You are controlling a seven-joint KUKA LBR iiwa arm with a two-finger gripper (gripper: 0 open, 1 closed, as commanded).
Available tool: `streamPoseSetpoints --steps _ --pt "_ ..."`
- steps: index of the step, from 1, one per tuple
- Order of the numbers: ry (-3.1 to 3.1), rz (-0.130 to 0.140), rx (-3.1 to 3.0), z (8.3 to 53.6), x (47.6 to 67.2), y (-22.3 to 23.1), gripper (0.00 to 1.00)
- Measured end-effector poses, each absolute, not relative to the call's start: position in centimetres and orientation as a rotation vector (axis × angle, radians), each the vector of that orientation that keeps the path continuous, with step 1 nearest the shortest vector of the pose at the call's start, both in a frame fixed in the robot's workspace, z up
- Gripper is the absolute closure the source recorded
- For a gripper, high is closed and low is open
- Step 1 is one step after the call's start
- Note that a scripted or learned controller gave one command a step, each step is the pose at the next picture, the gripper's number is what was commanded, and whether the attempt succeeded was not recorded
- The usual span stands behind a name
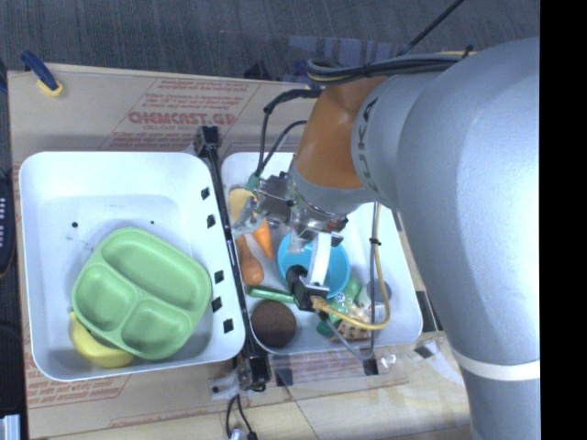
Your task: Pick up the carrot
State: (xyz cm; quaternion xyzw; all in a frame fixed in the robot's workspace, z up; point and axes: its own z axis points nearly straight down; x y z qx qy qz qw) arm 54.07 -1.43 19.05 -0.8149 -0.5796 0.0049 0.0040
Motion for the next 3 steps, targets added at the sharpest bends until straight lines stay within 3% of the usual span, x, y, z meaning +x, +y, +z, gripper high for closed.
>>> streamPoseSetpoints --steps 3 --pt "-1.817 0.015 -2.554 19.07 54.10 -1.42 0.00"
